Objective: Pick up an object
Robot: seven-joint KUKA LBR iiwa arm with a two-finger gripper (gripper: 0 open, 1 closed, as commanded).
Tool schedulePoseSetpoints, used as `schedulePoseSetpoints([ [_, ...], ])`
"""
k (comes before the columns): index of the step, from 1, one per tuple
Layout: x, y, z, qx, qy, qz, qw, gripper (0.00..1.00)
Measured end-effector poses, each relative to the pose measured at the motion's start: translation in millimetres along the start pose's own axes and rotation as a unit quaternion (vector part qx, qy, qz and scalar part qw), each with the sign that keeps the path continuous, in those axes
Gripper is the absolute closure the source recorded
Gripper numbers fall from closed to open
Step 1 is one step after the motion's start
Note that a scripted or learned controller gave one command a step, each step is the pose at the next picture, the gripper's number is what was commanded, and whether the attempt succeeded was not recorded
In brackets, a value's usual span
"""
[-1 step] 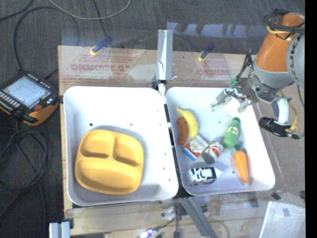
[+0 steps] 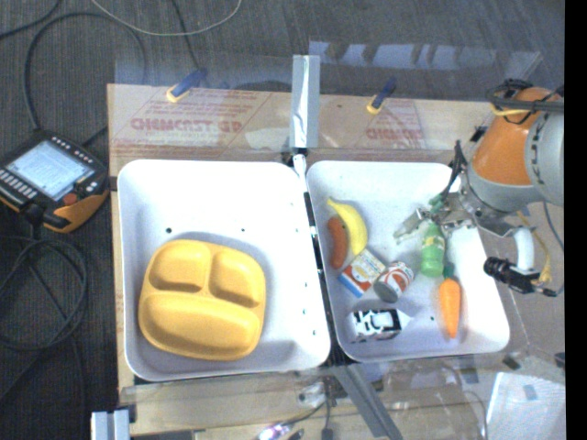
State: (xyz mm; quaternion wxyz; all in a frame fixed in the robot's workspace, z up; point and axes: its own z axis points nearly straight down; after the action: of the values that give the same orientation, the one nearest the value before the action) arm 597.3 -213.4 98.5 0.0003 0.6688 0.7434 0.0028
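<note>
The jaws [image 2: 424,216] hang low over the right bin [image 2: 385,177], in its upper right part, with their metal tips just beside the top of a green bottle [image 2: 432,251]; whether they stand apart or together cannot be told, and nothing is seen held between them. The green bottle lies in the bin directly under and slightly below the jaws. An orange carrot [image 2: 448,306] lies just below the bottle, near the bin's right wall. To the left of the bottle rest a small can [image 2: 393,280] and a red, white and blue carton [image 2: 361,271], touching each other. Above the carton, a yellow banana [image 2: 351,225] lies beside a reddish sausage-shaped item [image 2: 337,241]. A black and white item [image 2: 377,322] sits near the bin's lower edge. The arm [image 2: 515,159], grey with an orange section, enters from the right above the bin's rim. The left bin [image 2: 165,181] holds a yellow divided tray [image 2: 203,299]. Both bins rest on the table [image 2: 238,117]. A handheld control pendant [image 2: 50,177] lies on the floor at far left.
</note>
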Motion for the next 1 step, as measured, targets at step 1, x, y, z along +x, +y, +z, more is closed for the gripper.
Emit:
schedulePoseSetpoints([
  [1,0.6,-0.1,-8.1,0.001,0.000,0.000,1.0000,1.00],
])
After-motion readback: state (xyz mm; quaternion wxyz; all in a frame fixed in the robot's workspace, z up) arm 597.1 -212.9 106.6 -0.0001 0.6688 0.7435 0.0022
